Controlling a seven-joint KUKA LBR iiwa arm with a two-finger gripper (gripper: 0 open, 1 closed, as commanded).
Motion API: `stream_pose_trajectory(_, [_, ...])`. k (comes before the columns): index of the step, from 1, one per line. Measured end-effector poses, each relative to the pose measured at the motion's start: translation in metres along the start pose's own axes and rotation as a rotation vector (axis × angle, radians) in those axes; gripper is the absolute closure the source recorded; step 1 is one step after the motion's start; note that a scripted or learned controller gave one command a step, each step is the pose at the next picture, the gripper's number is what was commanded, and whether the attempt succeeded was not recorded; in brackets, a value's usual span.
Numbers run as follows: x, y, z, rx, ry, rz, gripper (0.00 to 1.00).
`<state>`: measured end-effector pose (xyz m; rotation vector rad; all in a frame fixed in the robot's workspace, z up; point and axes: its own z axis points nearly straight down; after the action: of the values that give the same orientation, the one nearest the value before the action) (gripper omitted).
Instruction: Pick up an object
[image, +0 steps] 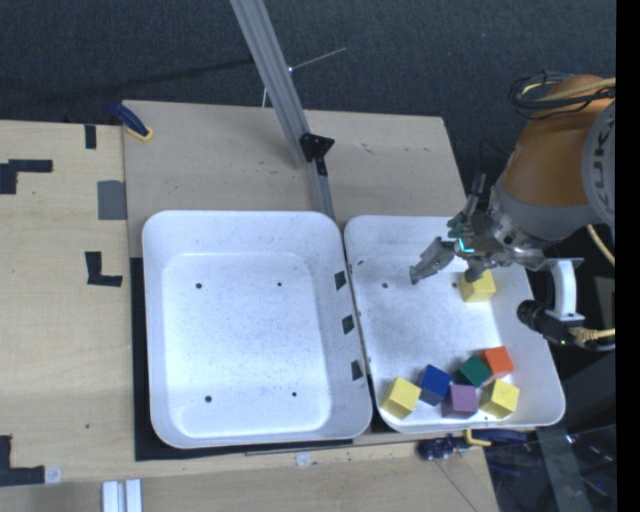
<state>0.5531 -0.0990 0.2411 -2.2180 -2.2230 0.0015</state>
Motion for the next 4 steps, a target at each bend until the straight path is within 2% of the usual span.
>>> stream_pose_trajectory(1, [-0.003, 0.006, 0.047, 0.004, -0.001, 0.001, 0.0])
stream_pose_trajectory(2, [-0.002, 0.001, 0.112, 0.008, 0.0, 0.001, 0.0])
stream_pose_trajectory(3, [-0.002, 0.0, 0.152, 0.003, -0.001, 0.001, 0.0])
stream_pose_trajectory(4, [-0.001, 0.0, 0.14, 0.002, 0.001, 0.0, 1.0])
